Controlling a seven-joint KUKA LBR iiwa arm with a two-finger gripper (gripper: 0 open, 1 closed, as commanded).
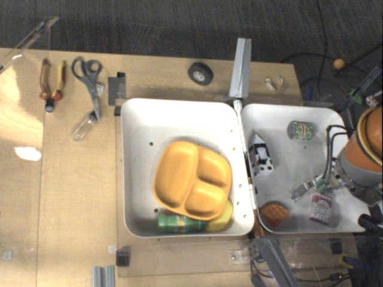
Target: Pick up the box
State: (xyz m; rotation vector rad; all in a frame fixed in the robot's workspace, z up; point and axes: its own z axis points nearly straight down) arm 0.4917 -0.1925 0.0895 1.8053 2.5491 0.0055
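In the right bin [281, 115], a small white and pink box [321, 209] lies flat near the front right corner. The arm, with its orange band [366, 141], comes in over the bin's right side. My gripper [310, 188] is low over the bin floor, just up and left of the box and close to its top edge. The view is too small to tell whether it touches the box. Nothing is visibly lifted.
The right bin also holds a green-labelled can [301, 130] at the back, a black and white item [260, 158] by the left wall and a brown round object [275, 213] in front. The left bin [137, 160] holds a yellow divided tray [193, 179] over a green bottle [178, 222].
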